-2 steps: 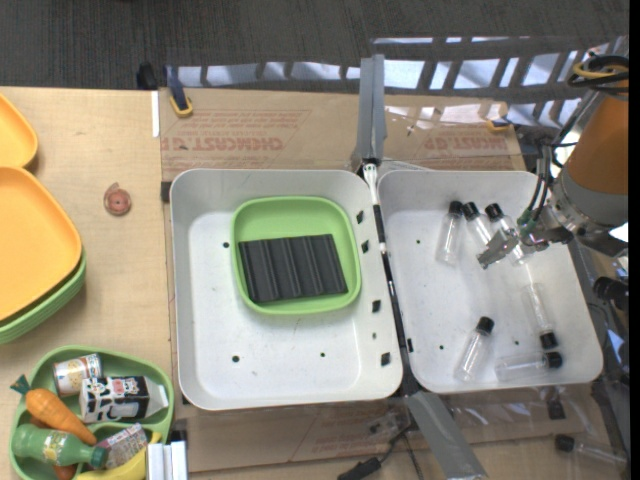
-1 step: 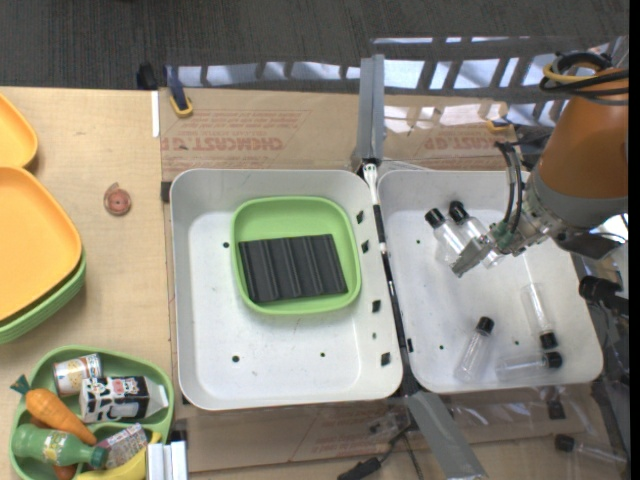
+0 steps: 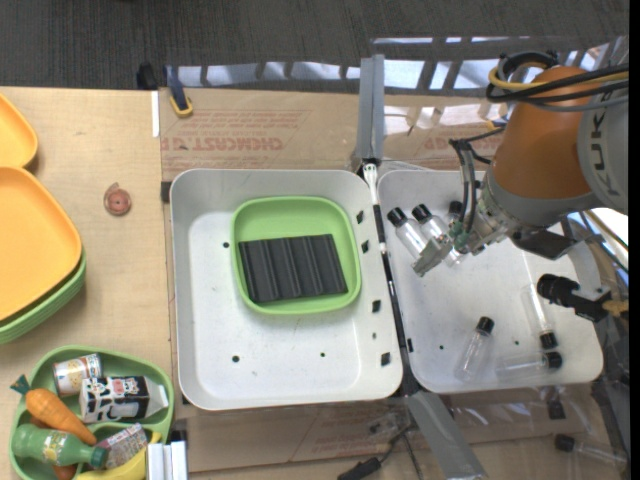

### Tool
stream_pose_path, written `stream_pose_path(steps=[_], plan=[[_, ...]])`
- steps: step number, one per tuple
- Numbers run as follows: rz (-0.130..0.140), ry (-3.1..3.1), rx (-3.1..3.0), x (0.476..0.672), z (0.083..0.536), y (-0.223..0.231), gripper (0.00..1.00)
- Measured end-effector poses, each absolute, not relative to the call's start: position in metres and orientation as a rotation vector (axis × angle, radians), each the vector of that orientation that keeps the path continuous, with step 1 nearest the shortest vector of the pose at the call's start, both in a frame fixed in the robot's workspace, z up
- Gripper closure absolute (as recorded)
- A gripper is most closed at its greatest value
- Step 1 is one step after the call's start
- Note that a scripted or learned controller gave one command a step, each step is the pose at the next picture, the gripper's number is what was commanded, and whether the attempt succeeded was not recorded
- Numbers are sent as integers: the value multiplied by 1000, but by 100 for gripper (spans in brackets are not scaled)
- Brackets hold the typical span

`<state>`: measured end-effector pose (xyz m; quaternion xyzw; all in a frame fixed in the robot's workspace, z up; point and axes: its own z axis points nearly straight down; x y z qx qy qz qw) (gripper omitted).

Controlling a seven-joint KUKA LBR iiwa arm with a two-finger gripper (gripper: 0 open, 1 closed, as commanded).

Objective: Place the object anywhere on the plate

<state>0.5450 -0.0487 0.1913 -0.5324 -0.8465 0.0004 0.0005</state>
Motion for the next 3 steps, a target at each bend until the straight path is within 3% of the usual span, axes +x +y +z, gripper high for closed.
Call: stream_pose_path(steps=[1, 2, 3], plan=[[1, -2718, -1576, 553, 191, -17, 100], [1, -2718, -1577, 553, 191, -17, 0], [2, -2637, -1709, 553, 213, 44, 0]])
